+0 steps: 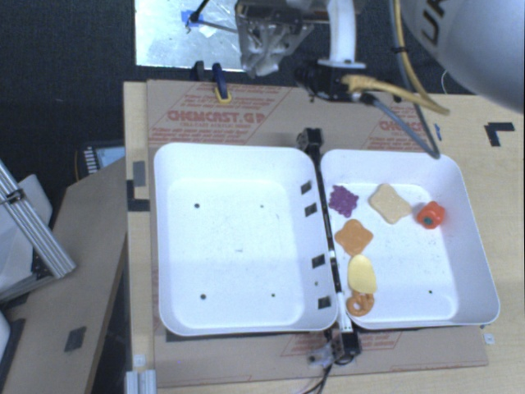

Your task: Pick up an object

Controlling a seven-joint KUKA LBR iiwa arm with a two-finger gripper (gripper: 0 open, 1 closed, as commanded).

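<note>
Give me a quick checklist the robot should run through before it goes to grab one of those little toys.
1. Toys within a bin: ok. All five lie in the right bin.
2. A toy standing apart: ok. The red toy lies apart from the others.
3. Crowding: not ok. The yellow toy touches the pretzel, both close to the bin's left wall.
4. Gripper clear of the bins: ok, it is up beyond the far edge.
5. Fingers ready: cannot tell.

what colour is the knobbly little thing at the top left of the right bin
Purple; the knobbly piece shows plainly in the camera view, lying by the divider.
</note>
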